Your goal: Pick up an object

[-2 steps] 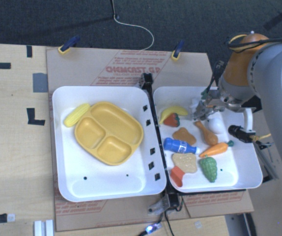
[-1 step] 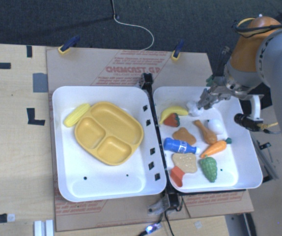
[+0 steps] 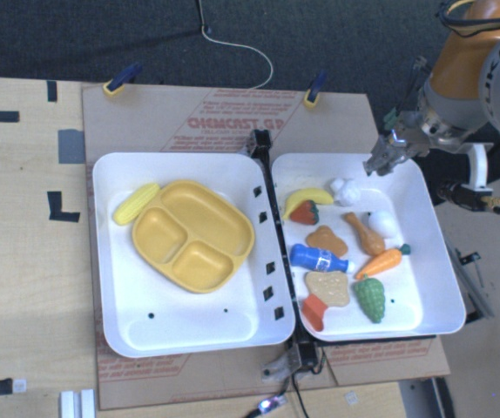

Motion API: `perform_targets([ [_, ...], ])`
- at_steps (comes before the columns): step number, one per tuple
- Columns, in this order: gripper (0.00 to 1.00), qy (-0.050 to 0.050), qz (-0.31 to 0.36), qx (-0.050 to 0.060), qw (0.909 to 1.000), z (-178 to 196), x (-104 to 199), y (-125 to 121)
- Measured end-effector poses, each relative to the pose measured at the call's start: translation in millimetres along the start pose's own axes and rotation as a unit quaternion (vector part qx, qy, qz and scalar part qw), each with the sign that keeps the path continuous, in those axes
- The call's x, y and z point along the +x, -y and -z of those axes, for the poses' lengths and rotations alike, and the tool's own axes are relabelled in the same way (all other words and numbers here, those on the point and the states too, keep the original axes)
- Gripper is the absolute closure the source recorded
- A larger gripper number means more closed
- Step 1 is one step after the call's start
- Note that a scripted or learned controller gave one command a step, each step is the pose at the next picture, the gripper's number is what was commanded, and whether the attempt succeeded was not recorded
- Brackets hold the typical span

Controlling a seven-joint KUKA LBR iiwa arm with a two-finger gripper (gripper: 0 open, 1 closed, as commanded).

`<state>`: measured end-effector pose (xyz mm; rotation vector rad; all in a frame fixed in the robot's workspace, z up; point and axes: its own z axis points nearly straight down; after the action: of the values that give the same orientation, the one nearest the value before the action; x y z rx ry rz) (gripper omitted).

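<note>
My gripper (image 3: 379, 163) hangs over the back right corner of the right bin (image 3: 433, 233), with nothing visible in it. Toy foods lie in that bin: a white piece (image 3: 346, 190) closest to the gripper, a banana (image 3: 308, 198), a red strawberry (image 3: 305, 215), a brown drumstick (image 3: 363, 231), a white egg (image 3: 386, 225), a carrot (image 3: 380, 263), a blue bottle (image 3: 318, 258), a slice of toast (image 3: 328, 288), a green vegetable (image 3: 371, 300) and a red piece (image 3: 314, 313).
The left bin (image 3: 115, 303) holds a yellow divided plate (image 3: 192, 233) and a corn cob (image 3: 136, 203) by its back left side. A divider with black clips (image 3: 272, 233) separates the bins. A thin cable (image 3: 233, 42) runs behind them.
</note>
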<state>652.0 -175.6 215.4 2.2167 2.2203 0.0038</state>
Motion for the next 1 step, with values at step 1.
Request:
perform_targets([
  [1,1.00,-0.001,0.000,0.002,1.0000,9.6,0.6,-0.5],
])
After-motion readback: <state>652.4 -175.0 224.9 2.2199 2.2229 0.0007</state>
